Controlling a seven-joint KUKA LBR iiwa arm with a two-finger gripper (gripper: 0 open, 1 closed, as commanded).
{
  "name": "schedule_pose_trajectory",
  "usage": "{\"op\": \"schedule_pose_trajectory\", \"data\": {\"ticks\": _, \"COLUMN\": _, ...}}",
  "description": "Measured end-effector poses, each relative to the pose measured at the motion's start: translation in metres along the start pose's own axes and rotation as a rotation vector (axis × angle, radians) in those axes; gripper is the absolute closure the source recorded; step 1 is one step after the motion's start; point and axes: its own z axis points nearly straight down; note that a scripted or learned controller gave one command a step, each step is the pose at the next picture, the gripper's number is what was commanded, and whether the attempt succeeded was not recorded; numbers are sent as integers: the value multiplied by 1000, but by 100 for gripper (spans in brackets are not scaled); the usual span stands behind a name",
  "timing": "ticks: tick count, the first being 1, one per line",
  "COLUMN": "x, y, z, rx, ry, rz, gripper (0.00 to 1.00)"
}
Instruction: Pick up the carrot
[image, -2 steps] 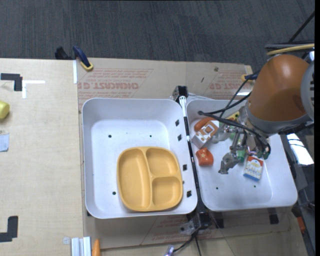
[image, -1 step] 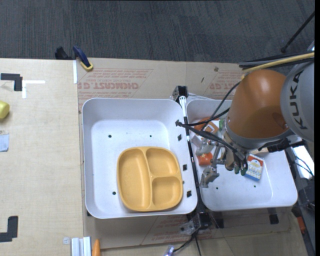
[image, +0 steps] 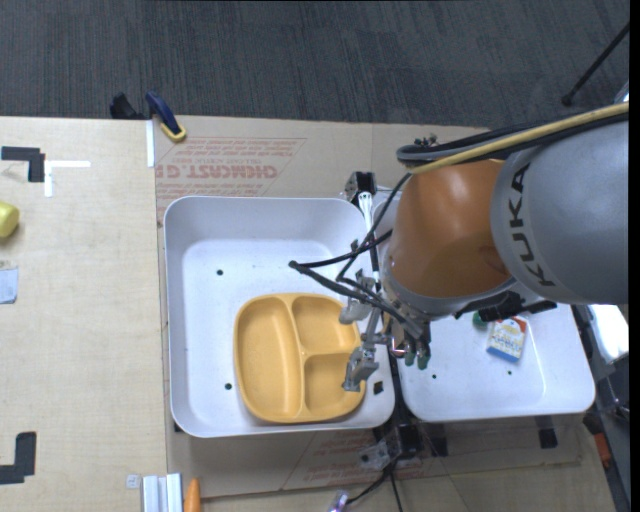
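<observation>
**Carrot not plainly in sight as the gripper hangs over the tray's edge**

Carrot first: I cannot place it with certainty. The best candidate is a green scrap (image: 494, 313) poking out from under the arm in the right bin, which may be its leafy top, with the root hidden beneath.

At the far left of the bench lies a small yellow object (image: 6, 220), well apart from both bins. Near the bottom edge sits an orange sliver (image: 190, 490), too small to identify. The left bin (image: 190, 300) holds a yellow divided tray (image: 290, 355), its three compartments bare. The gripper (image: 358, 368) hangs over the tray's right rim, close to the wall between the bins; nothing shows between its jaws, and I cannot tell whether they are spread or pressed together. Black cables loop out leftward from the wrist. The grey and orange arm (image: 470, 230) covers much of the right bin (image: 560, 390), where a small blue-and-white packet (image: 507, 340) lies just beside the green scrap.

The main risk, as I judge it, is a descent in the wrong bin: from here the gripper would meet the tray rim or the dividing wall, not a carrot. A close there could snag and tip the tray. If the green scrap is the carrot, crossing over could also nudge the packet or catch the leaves alone.
</observation>
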Motion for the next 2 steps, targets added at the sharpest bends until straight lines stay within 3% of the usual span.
{"op": "schedule_pose_trajectory", "data": {"ticks": 1, "x": -31, "y": 50, "z": 98, "rx": -4, "ry": -6, "rz": 95, "gripper": 0}}
{"op": "schedule_pose_trajectory", "data": {"ticks": 2, "x": -32, "y": 54, "z": 87, "rx": -11, "ry": -9, "rz": 95, "gripper": 100}}
